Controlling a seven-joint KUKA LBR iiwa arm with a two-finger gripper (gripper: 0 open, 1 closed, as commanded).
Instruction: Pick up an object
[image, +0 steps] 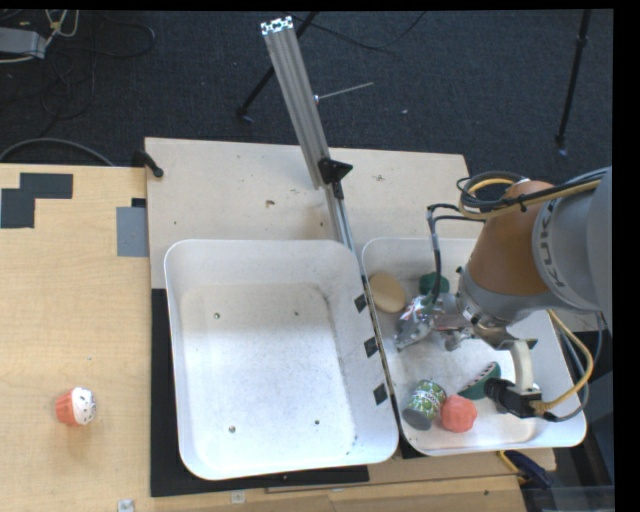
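Objects for picking lie in the right shallow white bin (560, 438): a tan rounded lump (386, 292) near its upper left corner, a green patterned ball (427, 398) and a reddish-pink soft ball (459, 414) touching each other near the front wall, and a dark green piece (434, 284) half hidden behind the wrist. A green-and-red item (482, 380) is partly covered by a black part of the arm, so its shape is hard to make out. The grey arm with the orange band (520, 262) hangs over this bin; its metallic two-finger gripper (412, 325) sits low just below the tan lump, and whether it is apart or together cannot be told. The left white bin (190, 300) adjoins it. A small red-and-white object (76, 407) rests on the wooden bench (60, 300) far left. No readable writing appears.
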